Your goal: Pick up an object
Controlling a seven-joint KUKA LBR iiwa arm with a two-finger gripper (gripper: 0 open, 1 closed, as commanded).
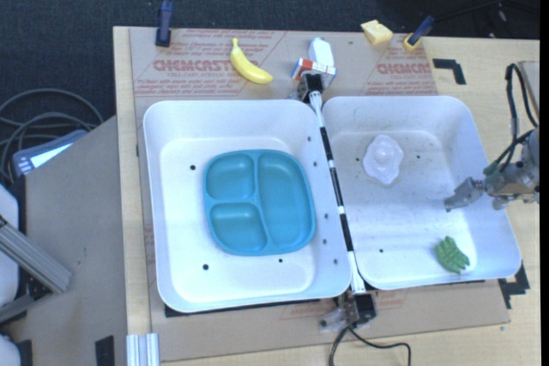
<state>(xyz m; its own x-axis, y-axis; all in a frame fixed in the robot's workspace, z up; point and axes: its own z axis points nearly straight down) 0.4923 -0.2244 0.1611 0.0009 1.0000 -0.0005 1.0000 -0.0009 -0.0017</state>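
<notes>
The right white bin (429, 111) holds two objects. A pale, translucent crumpled one (383, 159) lies near its middle, towards the back. A small green leafy one (452, 255) lies at the front right corner. My gripper (464, 195) reaches in over the bin's right rim, low above the floor. It sits between the two objects, to the right of the pale one and above the green one, touching neither. Nothing shows in its grasp.
The left white bin (171, 141) holds a blue divided plate (257, 201). On the bench behind the bins lie a yellow banana (249, 64), a red and white item (316, 64) and a yellow block (376, 32). Blue clamps (164, 21) stand at the back edge.
</notes>
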